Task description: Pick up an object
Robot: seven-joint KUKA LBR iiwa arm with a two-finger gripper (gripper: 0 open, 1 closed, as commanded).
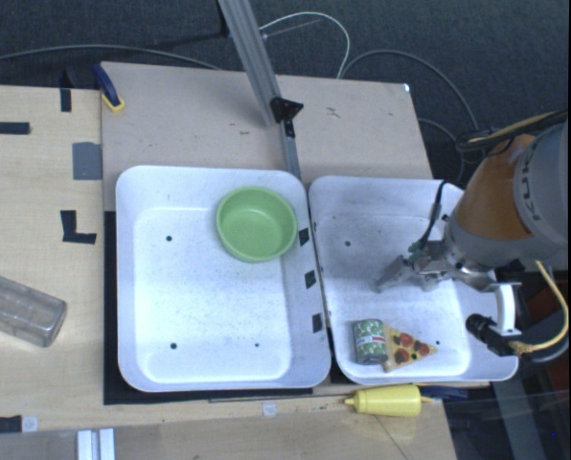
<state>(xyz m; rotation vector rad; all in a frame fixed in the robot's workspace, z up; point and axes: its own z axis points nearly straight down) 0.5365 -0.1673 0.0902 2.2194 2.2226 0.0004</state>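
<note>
I target the green can (369, 341) lying beside the pizza slice toy (407, 347), just below my gripper (393, 276). Whether the gripper is wide or narrow, I cannot tell. I'd descend centred over the can, clear of the bin wall (326, 286).

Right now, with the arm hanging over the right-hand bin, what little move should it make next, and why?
Probably shift toward the near edge of the right bin and lower. The gripper sits over bare floor, while the small green can and the pizza-slice toy lie side by side closer to the front. The green bowl rests in the left bin, farther off.
</note>
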